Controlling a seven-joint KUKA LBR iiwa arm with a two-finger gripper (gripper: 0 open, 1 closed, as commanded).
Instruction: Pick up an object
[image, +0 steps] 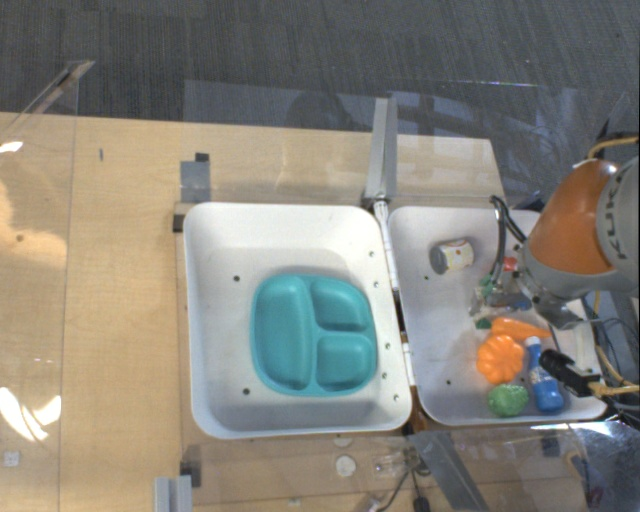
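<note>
My gripper (491, 298) hangs low over the right bin (430, 380), under the grey wrist with the orange band. Just below it lies a long orange piece (520, 328), and beneath that an orange pumpkin-shaped toy (500, 358). A green lump (507, 400) and a blue bottle with a white cap (546, 388) sit in the bin's front right corner. A small grey and cream can (452, 256) lies on its side to the gripper's upper left. Nothing shows between the gripper and these objects that I can call a grasp.
The left bin (215, 300) holds a teal divided plate (313, 333). A raised rim (392, 290) separates the two bins. A metal post (379, 150) stands behind them on the wooden bench.
</note>
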